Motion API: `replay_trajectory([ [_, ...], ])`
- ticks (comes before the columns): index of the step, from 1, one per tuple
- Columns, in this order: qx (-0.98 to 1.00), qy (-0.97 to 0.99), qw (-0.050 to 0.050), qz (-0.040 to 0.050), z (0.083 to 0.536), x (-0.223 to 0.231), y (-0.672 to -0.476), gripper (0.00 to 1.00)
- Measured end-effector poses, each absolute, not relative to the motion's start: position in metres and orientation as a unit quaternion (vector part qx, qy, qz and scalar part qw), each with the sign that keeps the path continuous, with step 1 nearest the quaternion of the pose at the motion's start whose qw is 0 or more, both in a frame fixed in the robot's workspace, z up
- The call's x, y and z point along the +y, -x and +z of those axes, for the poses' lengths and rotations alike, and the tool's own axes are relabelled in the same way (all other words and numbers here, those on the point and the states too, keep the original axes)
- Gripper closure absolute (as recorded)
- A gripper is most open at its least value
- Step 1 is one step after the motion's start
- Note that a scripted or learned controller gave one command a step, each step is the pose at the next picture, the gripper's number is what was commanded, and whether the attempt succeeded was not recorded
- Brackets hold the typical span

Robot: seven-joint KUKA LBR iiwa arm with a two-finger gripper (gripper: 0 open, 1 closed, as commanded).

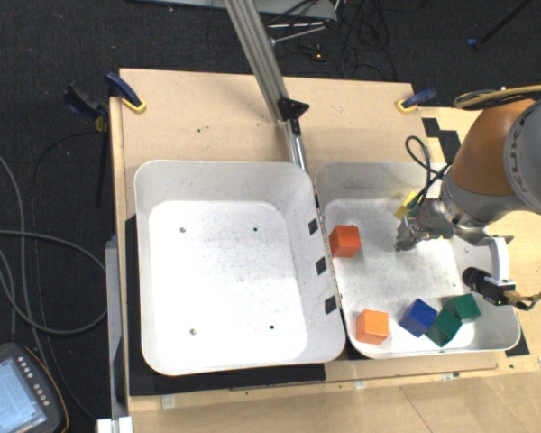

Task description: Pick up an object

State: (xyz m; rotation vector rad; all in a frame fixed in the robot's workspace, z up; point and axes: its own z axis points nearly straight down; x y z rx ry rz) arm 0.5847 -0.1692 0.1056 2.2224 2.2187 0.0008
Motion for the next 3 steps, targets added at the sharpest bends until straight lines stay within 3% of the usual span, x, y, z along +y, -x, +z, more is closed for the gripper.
replay_trajectory([
  [2, 0.708, -0.706, 0.004, 0.0018, 0.23, -0.173, -0.599, 1.0],
  [3, 0.708, -0.706, 0.002, 0.001, 0.255, -0.173, -0.6, 1.0],
])
